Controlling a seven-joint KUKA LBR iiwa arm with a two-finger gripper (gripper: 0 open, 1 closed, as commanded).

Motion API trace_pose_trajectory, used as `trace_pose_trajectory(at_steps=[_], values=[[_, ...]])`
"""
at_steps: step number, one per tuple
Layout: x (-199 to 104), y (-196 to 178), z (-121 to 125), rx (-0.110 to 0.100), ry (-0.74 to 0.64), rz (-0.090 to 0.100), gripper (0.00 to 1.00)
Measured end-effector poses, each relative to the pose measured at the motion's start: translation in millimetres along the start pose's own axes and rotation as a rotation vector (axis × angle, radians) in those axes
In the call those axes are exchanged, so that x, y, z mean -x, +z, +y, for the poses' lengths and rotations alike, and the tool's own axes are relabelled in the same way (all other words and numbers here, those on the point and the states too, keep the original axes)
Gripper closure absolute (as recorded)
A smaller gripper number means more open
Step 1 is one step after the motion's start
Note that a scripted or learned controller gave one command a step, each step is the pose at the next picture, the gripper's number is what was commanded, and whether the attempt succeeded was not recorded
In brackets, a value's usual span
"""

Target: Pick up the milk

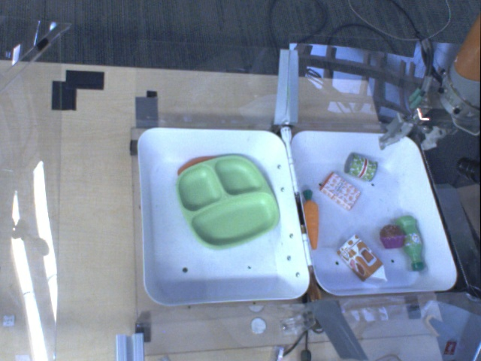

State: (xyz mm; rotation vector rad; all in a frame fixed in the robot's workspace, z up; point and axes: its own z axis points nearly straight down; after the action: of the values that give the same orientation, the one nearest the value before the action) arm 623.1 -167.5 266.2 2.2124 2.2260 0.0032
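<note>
A white left bin (158,277) is seen on the bench. A green plate (228,199) with three parts is laid in it. A bit of something orange (194,161) is seen under the far edge of the plate, but what it is cannot be told.

A white right bin (436,277) is set just beside the first one. An orange carrot (311,223) is laid along its left wall. A pink carton (340,190) is found near the middle. An orange carton (361,256) is found near the front. The milk is one of these two, but the labels are too small to read. A green and white can (361,167) is laid beyond the pink carton. A purple thing (392,236) is touched by a green bottle (410,243) on the right.

The gripper (406,130) is held over the far right corner of this bin, well apart from both cartons. How far it is open cannot be told, and whether anything is held cannot be told.
</note>
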Motion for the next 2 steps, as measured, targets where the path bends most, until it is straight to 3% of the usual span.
trace_pose_trajectory(at_steps=[1,2], values=[[-65.2,104.2,-67.5,-0.001,-0.091,0.001,0.00],[-54.6,176.6,-132.3,0.009,-0.169,0.000,0.00]])
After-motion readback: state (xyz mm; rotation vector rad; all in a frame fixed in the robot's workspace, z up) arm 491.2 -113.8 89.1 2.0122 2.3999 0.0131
